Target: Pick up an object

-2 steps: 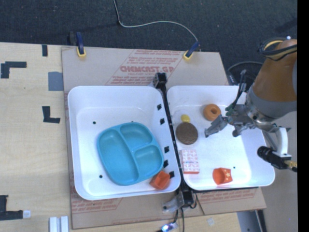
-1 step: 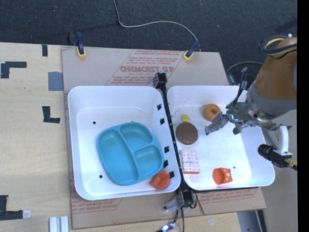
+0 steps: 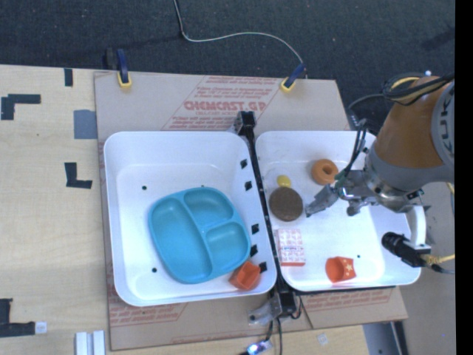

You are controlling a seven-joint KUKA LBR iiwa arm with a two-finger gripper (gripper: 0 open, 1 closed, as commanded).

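Right bin (image 3: pixel 369 278): donut (image 3: pixel 324 171) beside claw (image 3: pixel 334 201)

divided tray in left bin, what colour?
Light blue, plain: the three-compartment plastic tray in the left white bin, seen in the camera view.

Blue tray (image 3: pixel 198 232), orange ring (image 3: pixel 324 171)

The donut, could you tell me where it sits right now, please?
The donut lies in the right bin, near its far wall, just right of the small yellow piece and up-right of the brown disc.
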